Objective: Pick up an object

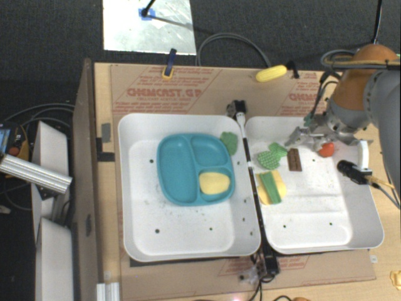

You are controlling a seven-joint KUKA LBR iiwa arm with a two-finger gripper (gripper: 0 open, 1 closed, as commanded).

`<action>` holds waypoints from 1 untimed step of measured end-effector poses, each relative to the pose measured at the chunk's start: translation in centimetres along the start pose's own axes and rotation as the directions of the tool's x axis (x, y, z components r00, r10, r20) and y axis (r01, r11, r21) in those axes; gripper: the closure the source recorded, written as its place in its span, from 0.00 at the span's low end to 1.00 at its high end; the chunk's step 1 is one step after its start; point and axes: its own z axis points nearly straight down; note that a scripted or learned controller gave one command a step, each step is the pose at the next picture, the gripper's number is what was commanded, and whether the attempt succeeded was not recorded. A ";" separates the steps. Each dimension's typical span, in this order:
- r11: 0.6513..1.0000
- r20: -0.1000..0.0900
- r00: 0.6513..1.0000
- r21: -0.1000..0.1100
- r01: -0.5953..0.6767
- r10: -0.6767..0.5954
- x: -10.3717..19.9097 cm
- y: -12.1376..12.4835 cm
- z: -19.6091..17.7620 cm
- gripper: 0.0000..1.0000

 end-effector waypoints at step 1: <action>1.000 0.013 1.000 -0.009 0.003 -0.003 -0.3 -0.1 -1.2 1.00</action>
